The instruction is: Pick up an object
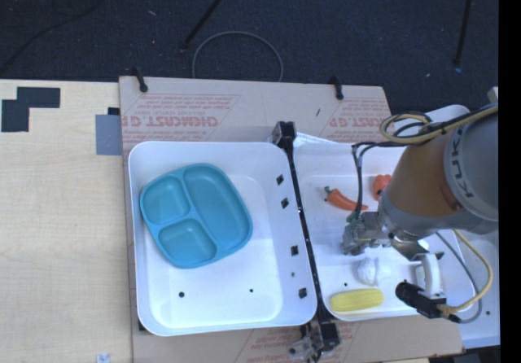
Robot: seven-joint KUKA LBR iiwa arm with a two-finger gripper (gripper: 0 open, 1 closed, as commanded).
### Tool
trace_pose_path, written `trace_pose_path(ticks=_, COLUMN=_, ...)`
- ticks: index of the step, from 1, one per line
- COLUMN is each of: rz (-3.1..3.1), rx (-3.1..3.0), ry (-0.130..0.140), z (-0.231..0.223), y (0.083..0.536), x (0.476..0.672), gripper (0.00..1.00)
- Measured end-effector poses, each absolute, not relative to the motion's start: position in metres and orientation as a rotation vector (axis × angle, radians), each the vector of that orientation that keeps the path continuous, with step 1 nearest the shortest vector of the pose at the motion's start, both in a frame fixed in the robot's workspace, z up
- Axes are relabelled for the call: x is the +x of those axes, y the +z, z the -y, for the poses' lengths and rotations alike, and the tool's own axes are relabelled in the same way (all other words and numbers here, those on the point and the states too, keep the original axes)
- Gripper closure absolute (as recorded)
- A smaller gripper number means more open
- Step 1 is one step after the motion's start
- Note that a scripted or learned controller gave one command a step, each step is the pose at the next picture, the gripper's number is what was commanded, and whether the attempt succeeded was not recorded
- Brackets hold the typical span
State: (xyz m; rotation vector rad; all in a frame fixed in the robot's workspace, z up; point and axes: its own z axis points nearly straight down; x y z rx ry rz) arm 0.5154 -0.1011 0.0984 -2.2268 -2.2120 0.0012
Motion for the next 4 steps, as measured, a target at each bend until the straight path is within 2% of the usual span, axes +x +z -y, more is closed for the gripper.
trace_pose_path(ticks=1, rz=2.223, rx=-2.222, ry=-0.002, z=0.102, y=0.161, x=0.517, gripper=1.0)
trace_pose_path(ticks=3, rz=2.223, rx=-2.223, ry=-0.001, z=0.109, y=0.249, x=0.514, gripper=1.0)
trace_pose_path(ticks=4, rz=2.225, rx=-2.214, ry=0.0, z=0.059, y=0.255, x=0.522, gripper=1.0)
